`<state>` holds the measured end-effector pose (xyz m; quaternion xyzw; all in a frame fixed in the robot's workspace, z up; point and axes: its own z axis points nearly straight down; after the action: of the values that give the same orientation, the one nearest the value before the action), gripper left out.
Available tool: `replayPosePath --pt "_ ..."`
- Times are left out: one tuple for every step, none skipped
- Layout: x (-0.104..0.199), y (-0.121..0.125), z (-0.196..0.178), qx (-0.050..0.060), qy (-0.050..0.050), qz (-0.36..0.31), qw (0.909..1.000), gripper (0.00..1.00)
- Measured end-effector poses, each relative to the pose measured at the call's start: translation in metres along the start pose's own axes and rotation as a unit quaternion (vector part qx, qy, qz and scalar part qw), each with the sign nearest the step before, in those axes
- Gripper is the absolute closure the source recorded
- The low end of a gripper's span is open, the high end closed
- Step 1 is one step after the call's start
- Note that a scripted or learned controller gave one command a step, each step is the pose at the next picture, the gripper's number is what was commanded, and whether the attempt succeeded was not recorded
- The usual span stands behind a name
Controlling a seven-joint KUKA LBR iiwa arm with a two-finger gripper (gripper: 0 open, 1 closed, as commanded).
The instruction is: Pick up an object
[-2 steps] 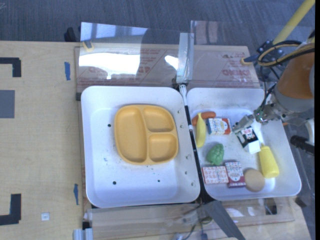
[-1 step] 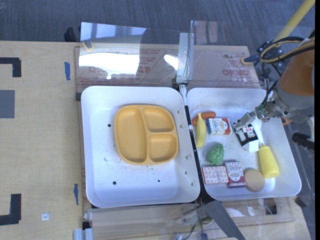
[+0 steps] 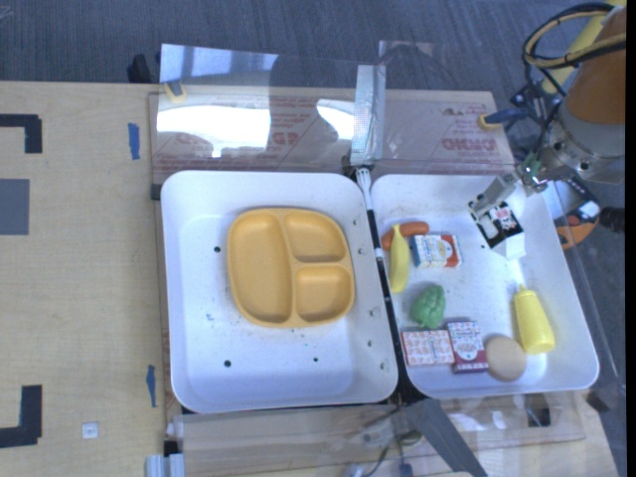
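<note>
The arm reaches in from upper right; claw (image 3: pixel 494 210) hovers over the right bin (image 3: pixel 571 296), grip seemingly empty, width unclear.

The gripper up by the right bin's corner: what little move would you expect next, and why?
Probably a short move toward the yellow bottle or another item, then down. The gripper hangs above the right bin's far corner, with nothing seen between its fingers, and the items lie nearer the camera.

Bench (image 3: pixel 79 266) bearing two white bins (image 3: pixel 189 296)
</note>
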<state>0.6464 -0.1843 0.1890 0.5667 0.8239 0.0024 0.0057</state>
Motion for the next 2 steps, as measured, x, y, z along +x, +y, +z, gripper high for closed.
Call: replayPosePath --pt "0.0122 0.0101 -0.0177 0.001 0.001 -0.178 0.9840 1.00" --pt "0.0122 0.0097 -0.0168 0.002 0.002 -0.178 0.9840 0.00"
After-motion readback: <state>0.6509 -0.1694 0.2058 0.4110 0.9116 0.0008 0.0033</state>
